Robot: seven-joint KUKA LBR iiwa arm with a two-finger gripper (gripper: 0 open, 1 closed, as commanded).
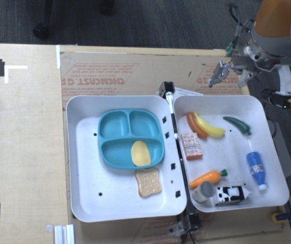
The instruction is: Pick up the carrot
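The carrot (pixel 206 178), orange with a green top, lies near the front of the right bin (pixel 265 117). It rests just above a small grey can (pixel 204 191). My gripper (pixel 230 80) hangs beyond the bin's far rim at the upper right, over the cardboard and well away from the carrot. Its fingers are spread apart and hold nothing.
The right bin also holds a sausage (pixel 196 125), a banana (pixel 209 128), a green pepper (pixel 237 124), a small carton (pixel 191 146), a blue bottle (pixel 255 169) and a black-and-white carton (pixel 232 194). The left bin (pixel 79 161) holds a teal divided plate (pixel 120 131), a yellow piece (pixel 140 153) and toast (pixel 148 182).
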